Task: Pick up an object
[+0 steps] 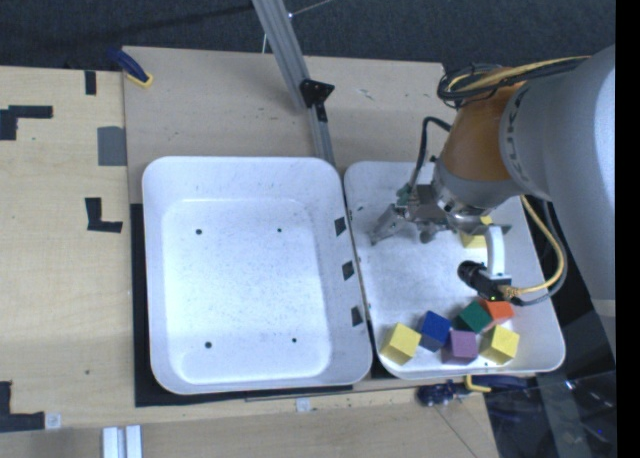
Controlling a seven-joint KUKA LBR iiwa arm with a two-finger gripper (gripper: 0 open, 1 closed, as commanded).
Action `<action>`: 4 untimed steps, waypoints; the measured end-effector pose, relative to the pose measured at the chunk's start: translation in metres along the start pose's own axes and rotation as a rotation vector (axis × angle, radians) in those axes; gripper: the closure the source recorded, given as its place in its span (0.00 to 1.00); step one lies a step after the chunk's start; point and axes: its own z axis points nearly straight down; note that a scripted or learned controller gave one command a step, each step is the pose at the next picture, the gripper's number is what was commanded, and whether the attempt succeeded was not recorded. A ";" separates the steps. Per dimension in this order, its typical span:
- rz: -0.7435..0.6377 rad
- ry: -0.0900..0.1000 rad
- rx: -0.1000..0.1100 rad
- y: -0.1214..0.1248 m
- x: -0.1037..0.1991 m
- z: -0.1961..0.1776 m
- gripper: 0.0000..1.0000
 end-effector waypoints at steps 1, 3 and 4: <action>-0.001 0.001 -0.004 0.001 0.000 -0.013 1.00; -0.001 0.000 -0.010 -0.006 -0.003 -0.101 1.00; -0.001 -0.001 -0.014 -0.008 -0.004 -0.165 1.00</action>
